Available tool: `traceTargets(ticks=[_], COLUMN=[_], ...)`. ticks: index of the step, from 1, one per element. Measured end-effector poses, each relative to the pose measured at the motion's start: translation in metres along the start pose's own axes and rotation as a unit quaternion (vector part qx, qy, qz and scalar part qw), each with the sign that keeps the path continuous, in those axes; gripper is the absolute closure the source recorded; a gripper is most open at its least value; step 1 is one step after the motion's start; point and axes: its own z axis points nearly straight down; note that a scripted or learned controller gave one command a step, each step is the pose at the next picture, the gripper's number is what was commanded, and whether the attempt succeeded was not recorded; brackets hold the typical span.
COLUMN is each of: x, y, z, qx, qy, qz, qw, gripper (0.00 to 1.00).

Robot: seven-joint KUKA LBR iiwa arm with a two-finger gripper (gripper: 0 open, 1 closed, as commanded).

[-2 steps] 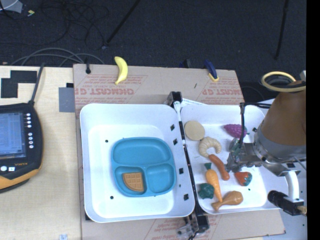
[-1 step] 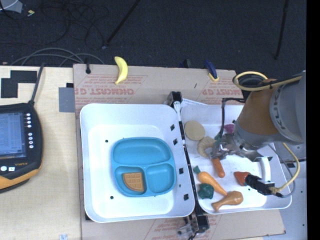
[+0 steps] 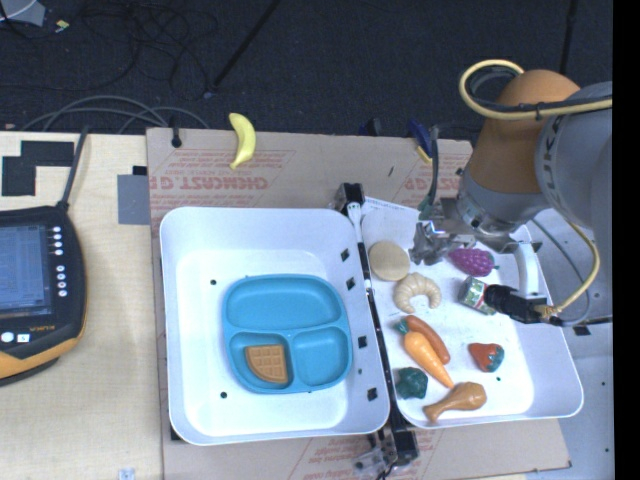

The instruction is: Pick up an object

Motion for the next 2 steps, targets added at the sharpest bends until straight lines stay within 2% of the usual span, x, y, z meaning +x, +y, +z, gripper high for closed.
traceTargets(ticks=[1, 2], x=[0.010, 0.052], y=[-0.054, -0.096], z=[-0.135, -0.168], qx=[0.000, 0.006], qy=[0.000, 0.000], qz=[0.002, 0.001], qw=[1.0000, 1.0000], gripper=[1.00, 1.00])
